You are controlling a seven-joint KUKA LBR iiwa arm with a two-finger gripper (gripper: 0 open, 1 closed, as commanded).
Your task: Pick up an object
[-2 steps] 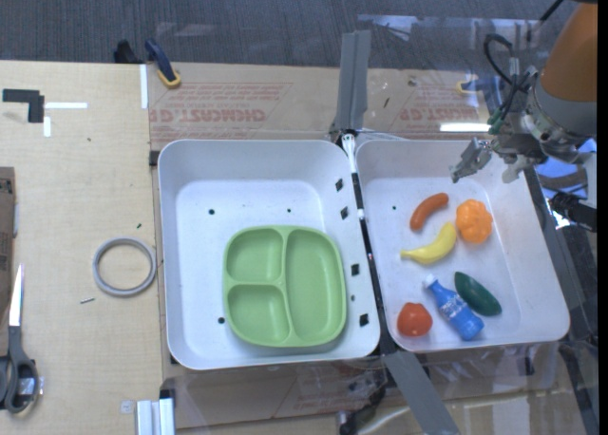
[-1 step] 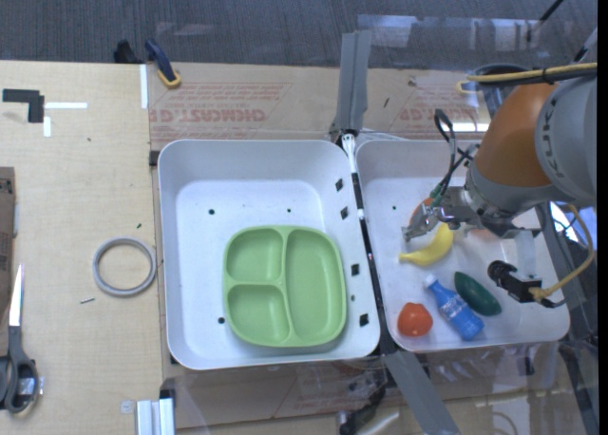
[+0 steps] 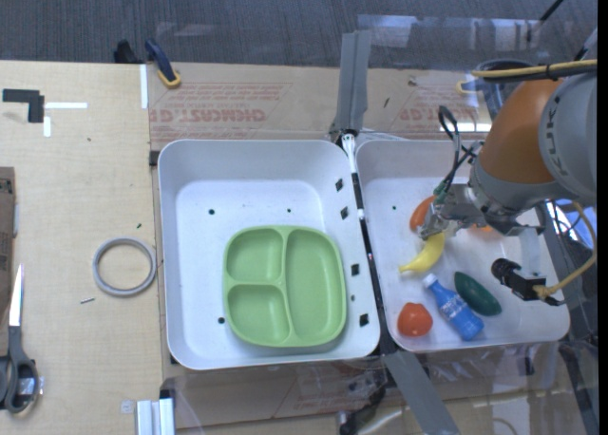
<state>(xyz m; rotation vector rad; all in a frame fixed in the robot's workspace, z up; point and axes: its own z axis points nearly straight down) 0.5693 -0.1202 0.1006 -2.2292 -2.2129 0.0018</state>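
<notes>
- In the right-hand bin, the claw is lowered over a cluster of small objects, at the end of the grey arm reaching in from the right.
- Whether the claw is open or closed cannot be told; its tip is small and merges with the objects beneath it.
- A yellow banana-shaped toy lies just beneath and slightly nearer than the claw, seemingly touching or almost touching it; this is judged the likeliest target.
- An orange object is seen just to the left of the claw, partly hidden by it.
- Nearer still lie a blue bottle, a dark green object to its right, and a red-orange tomato-like toy at the near left of the bin.
- No object is seen clearly held, so the pick is judged not yet done.
- To do the step well, the claw should be centred across the narrow width of the banana rather than along its curve, so that the closing is made on one object alone.
- The orange object beside it should be kept out of the closing path, since a two-object pinch would probably slip.
- A straight vertical lift is advised afterwards, to be checked before any sideways travel.
- The left bin holds a green divided tray; a ring of tape rests on the counter further left.
</notes>
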